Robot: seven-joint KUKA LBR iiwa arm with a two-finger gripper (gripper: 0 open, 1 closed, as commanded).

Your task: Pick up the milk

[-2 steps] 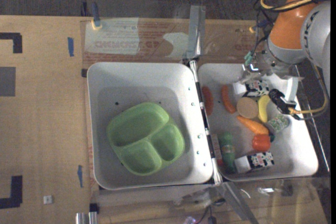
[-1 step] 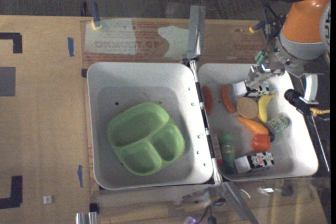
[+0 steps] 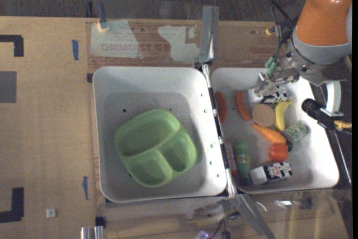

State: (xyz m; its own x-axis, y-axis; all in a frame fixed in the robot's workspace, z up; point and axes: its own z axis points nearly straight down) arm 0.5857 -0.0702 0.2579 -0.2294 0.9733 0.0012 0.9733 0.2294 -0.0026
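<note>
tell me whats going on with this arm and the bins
A grey robot arm with an orange band reaches in from the right over the right-hand white bin. Its gripper sits low at the bin's far end, right at a small black-and-white cow-patterned milk carton. A second cow-patterned carton lies at the near end. Between them lie toy foods, including a carrot and a yellow banana. The left-hand white bin holds a green divided plate.

The claw (image 3: 272,88) sits low over what looks like milk (image 3: 276,96).
</note>
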